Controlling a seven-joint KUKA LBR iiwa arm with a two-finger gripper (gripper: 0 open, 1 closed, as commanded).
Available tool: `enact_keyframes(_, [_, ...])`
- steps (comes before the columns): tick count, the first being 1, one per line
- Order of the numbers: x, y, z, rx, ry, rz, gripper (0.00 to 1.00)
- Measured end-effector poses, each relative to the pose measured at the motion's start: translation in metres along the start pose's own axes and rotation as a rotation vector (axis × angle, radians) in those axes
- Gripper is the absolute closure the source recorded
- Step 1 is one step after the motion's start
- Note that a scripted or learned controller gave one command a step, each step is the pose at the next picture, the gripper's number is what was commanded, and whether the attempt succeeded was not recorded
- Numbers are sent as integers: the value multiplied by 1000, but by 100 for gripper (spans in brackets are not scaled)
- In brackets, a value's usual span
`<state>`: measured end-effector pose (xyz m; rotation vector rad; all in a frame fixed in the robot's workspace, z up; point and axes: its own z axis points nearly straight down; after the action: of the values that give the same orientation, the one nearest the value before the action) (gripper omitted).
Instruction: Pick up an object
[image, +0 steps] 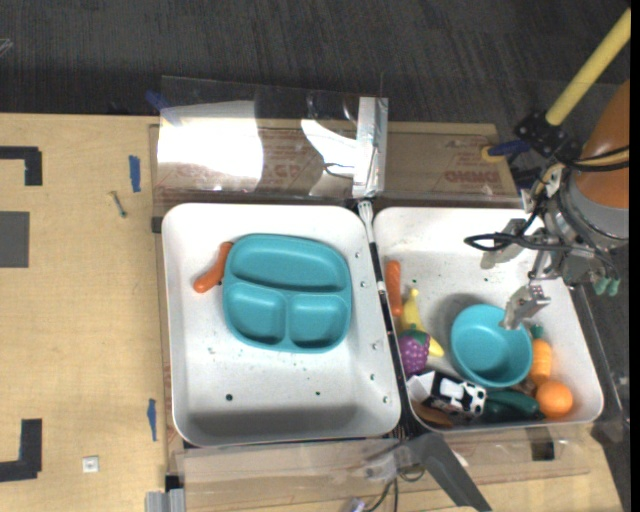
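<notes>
Pincer (524, 306) low over teal bowl's (488, 347) right rim in right bin (440, 232); finger state unclear; nothing visibly held.

R bin (440, 235) top free; btm crowded.

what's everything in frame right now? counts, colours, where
bins: 2, white, side by side on the bench
divided plate: 1, teal, middle of the left bin
carrot: 1, orange, left bin, at the plate's left edge
bowl: 1, teal, right bin, near the front
grapes: 1 bunch, purple, right bin, left of the bowl
cow toy: 1, black and white, front of the right bin
orange fruit: 1, orange, front right corner of the right bin
arm: 1, grey with an orange band, at the right
gripper: 1, over the bowl's right rim
</notes>
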<state>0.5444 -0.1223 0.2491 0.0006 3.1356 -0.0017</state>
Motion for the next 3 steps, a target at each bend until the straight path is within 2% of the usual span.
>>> enact_keyframes(1, [-35, -39, 153, 0, -3, 98, 0])
enact_keyframes(2, [43, -25, 152, 9, -52, 85, 0])
enact_keyframes(3, [-77, -12, 106, -1, -4, 350, 0])
